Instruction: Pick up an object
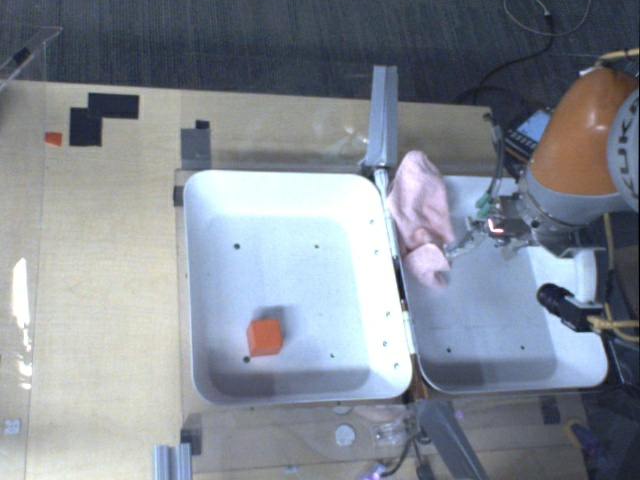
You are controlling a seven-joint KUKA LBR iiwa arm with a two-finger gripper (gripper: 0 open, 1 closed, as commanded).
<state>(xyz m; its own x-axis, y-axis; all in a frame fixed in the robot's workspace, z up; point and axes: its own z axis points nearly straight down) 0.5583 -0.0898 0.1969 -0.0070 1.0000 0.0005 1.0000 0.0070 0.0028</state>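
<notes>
Over the right-hand bin, the gripper hangs low at the end of the grey arm, whose orange band bulges in from the right side of the bench. Its thin metal tips point left, toward the pink cloth, and they end right at the cloth's lower lobe. From where I stand I cannot tell whether the tool is closed on the fabric or merely beside it; the tips are too small and too blurred against the white floor of the bin to judge how far apart they are. A small red and green glow shows on the wrist body just behind them.

The pink cloth lies crumpled along the left wall of the right bin, its upper part draped up against the grey divider post that stands between the two bins. Its lower end bunches into a rounded lump near the gripper.

Further right, a black cable fitting sits over the bin's right rim, under the arm.

In the left bin, well apart from the arm, an orange block rests alone on the floor toward the near-left corner.

Beyond the bins, the wooden bench carries black markers and a small orange square near its far-left corner.
</notes>
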